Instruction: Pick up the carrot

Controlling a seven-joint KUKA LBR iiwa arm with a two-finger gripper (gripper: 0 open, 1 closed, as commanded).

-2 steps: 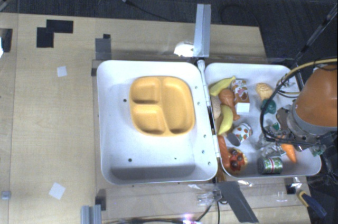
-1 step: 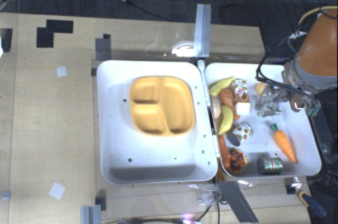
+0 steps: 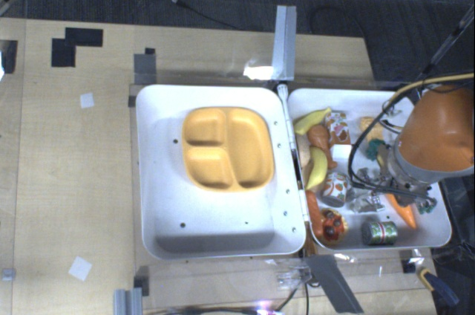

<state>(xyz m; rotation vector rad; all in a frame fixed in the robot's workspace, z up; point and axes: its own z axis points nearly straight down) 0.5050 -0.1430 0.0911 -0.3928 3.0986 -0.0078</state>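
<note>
An orange carrot [image 3: 405, 215] lies in the right bin [image 3: 442, 235] near its front right corner, pointing toward the front. The arm's orange band [image 3: 444, 129] and grey wrist hang over the right half of that bin. The gripper [image 3: 375, 197] is low among the items, just left of the carrot and close to its upper end. The wrist and cables cover much of the gripper from above. Nothing can be seen lifted off the bin floor.
The right bin also holds bananas [image 3: 317, 166], a green can [image 3: 381, 232], a strawberry-like piece [image 3: 332, 225], a long orange-red item [image 3: 312, 211] by the left wall and small packets. The left bin [image 3: 159, 180] holds a yellow divided tray [image 3: 226, 148]. A metal post [image 3: 284, 46] stands behind.
</note>
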